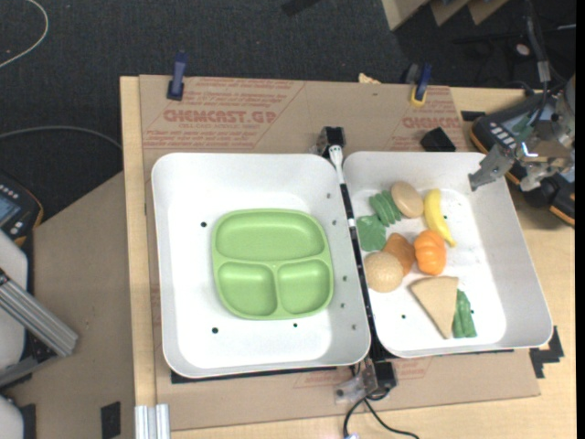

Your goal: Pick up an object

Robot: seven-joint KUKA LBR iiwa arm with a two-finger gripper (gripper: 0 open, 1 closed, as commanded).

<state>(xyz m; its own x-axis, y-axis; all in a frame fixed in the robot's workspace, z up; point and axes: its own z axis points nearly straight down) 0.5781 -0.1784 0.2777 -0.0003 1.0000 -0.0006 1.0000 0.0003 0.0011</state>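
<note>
Camera view: the toy food lies clustered in the right bin (pixel 512 245), from its centre toward 9 o'clock. None is singled out by the task; the orange fruit (pixel 430 251) looks the likeliest pick, round, probably light hollow plastic, stiff and rather slick, best pinched across its widest part from above. Touching it at 12 o'clock is one yellow banana (pixel 439 216). I count also one tan oval piece (pixel 407 198), one round bun (pixel 384 271), one brown-orange piece (pixel 399 250), one tan wedge (pixel 437 304), and three green leafy bits, the largest (pixel 372 233) by the divider.

The left bin (pixel 183 245) carries a single green three-compartment plate (pixel 271 263).

The gripper (pixel 498 161) hangs at the right bin's 1 o'clock corner, gripping nothing; how wide it stands I cannot tell.
</note>
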